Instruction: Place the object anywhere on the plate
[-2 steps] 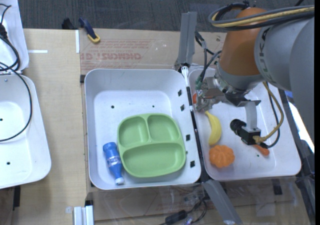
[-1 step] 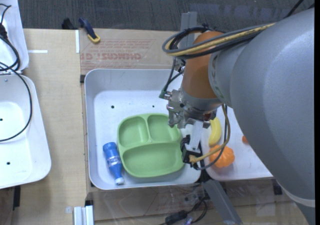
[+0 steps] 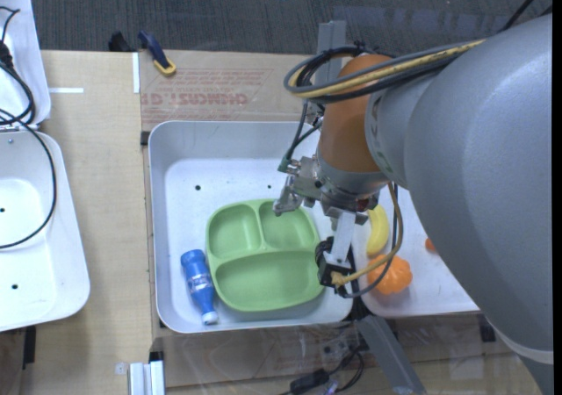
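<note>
The grey arm (image 3: 474, 174) is seen to reach in from the right and to cover much of the right-hand bin (image 3: 439, 292). The centre bin (image 3: 176, 156) is found to hold a green divided plate (image 3: 263, 283), set toward its near side. All three compartments of the plate are observed to be bare as far as they are exposed; the far-right corner is partly hidden by the wrist.

In the right-hand bin, a banana (image 3: 378, 232) and an orange fruit (image 3: 395, 275) are noted, close together and largely masked by the arm. A blue bottle (image 3: 198, 283) is recorded lying on its side in the centre bin, just beside the plate's left rim, cap end toward the near wall. It is judged the likeliest object of the task, though this cannot be confirmed.

The gripper (image 3: 287, 200) is located over the plate's far-right compartment, close to the surface. Whether it is spread or pressed together cannot be told, and nothing can be made out in its grasp.

Progress is assessed as not complete: no object is seen resting on the plate. If nothing is carried, both the pick-up and the placement are judged outstanding.
</note>
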Robot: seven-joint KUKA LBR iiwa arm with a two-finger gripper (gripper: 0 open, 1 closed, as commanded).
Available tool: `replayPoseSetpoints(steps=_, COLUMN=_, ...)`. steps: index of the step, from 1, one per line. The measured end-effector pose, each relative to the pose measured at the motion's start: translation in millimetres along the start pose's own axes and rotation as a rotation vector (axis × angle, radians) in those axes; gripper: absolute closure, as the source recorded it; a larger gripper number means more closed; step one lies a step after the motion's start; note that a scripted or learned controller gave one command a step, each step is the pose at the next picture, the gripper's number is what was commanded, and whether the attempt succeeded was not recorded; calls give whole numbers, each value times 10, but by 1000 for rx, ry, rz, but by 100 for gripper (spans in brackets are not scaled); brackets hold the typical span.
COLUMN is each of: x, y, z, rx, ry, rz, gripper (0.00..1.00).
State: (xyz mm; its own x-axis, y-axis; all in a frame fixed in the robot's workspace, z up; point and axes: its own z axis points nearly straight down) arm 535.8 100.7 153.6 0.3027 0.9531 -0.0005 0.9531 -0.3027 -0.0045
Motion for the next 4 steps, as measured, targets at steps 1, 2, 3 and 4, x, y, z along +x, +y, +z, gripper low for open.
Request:
replayPoseSetpoints(steps=1, x=-22, y=3, z=-78, rx=3, ry=-5, rz=0, gripper=100)
replayPoseSetpoints(steps=2, x=-18, y=1, z=-78, rx=3, ry=-4, rz=0, gripper=0)
replayPoseSetpoints(steps=3, x=-35, y=6, z=-154, rx=6, ry=-8, rz=0, gripper=100)
replayPoseSetpoints(steps=4, x=-34, y=5, z=-153, rx=6, ry=-8, rz=0, gripper=0)
